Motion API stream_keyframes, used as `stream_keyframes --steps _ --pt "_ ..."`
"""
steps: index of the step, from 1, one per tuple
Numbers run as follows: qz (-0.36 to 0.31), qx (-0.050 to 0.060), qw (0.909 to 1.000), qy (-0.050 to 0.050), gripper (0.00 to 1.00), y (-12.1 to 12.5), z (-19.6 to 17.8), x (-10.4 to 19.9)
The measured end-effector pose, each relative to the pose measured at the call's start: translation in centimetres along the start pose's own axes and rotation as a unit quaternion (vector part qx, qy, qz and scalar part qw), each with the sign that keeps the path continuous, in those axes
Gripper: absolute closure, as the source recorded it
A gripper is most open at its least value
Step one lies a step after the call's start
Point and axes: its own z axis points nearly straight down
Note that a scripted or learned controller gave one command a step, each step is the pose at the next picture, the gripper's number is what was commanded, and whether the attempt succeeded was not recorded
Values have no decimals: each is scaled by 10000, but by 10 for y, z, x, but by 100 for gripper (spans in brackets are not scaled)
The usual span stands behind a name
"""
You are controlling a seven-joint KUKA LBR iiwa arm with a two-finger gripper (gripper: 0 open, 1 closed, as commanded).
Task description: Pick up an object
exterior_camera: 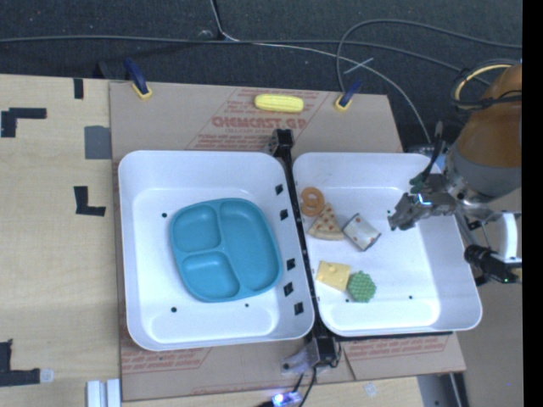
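Dark carpet runs across the top of the frame, and below it a brown cardboard sheet point(356, 125) carries two shallow white bins. On the left of the frame, the left bin point(144, 185) holds a blue divided plastic plate point(225, 248). At the right, the right bin point(441, 303) holds an orange ring point(312, 199), a tan waffle-like wedge point(325, 225), a small grey metal block point(361, 231), a yellow cheese-like piece point(333, 275) and a green knobbly lump point(361, 287). The gripper point(405, 216) hangs over that bin's upper right part, right of the metal block and apart from it; how its claw stands I cannot tell. A yellow corn-like toy point(278, 103) lies on the cardboard above the bins.
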Motion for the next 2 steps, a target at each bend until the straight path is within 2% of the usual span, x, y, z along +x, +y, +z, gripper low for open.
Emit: stream_keyframes --steps 2 --pt "3 8 10000 -4 100 -11 3 94"
